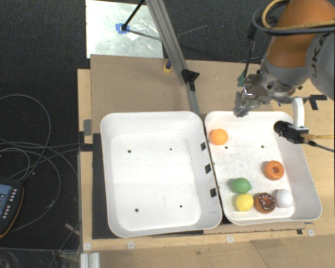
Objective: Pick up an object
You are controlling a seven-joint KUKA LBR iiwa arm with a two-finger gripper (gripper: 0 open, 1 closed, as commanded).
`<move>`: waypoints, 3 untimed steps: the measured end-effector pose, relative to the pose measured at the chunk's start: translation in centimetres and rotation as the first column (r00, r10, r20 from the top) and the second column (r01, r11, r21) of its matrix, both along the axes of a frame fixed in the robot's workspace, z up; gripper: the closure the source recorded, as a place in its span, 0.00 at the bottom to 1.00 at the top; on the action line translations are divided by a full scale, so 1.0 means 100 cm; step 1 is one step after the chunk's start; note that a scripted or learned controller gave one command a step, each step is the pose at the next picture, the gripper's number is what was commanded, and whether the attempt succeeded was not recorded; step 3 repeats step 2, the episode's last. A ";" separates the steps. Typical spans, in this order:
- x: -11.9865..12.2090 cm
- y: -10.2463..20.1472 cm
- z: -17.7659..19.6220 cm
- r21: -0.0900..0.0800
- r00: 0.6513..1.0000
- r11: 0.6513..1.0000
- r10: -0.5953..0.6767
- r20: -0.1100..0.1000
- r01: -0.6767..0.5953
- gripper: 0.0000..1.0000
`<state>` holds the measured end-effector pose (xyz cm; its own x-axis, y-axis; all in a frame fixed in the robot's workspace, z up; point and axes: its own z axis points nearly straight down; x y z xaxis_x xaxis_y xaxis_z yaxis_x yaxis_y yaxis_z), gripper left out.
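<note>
Orange first, at the top right: the band of the arm [301, 15], cut off by the upper and right edges. Below it, the grey wrist and the gripper [242, 109], hanging over the far rim of the right bin [313, 208], just above the white edge. Dark, small and blurred at the tip; cannot tell whether spread or closed, and nothing visibly held.

All six pickable things in the right bin, none touched:
- orange ball [218, 136] near the far left corner, alone, closest to the gripper yet apart from it
- orange ring [273, 170] toward the right wall
- green lump [240, 185], exact shape hard to make out
- yellow lump [244, 202] just in front of the green one, touching or nearly so
- brown doughnut [264, 202] between the yellow lump and the white ball [283, 198], all three packed close in a row; pale against the white floor, so outline of the ball faint

Left bin [107, 128] beside it on the table [84, 104], rims meeting along black clips.

Black fitting [287, 130] on the right bin's far right rim, kind unclear. Grey pole [171, 44] slanting in from the top, upper end cut off. Handheld controller [7, 201] at the left edge, half out of frame, screen unreadable. Blue tape [121, 28] on the pale floor patch. No legible writing or brand anywhere.
</note>
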<state>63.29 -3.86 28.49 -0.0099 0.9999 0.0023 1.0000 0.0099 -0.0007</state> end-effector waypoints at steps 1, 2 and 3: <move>-0.013 0.056 -0.011 0.000 1.000 1.000 0.000 0.000 0.000 1.00; -0.038 0.108 -0.033 0.000 1.000 1.000 0.000 -0.002 0.000 1.00; -0.038 0.108 -0.033 0.000 1.000 1.000 0.000 -0.002 0.000 1.00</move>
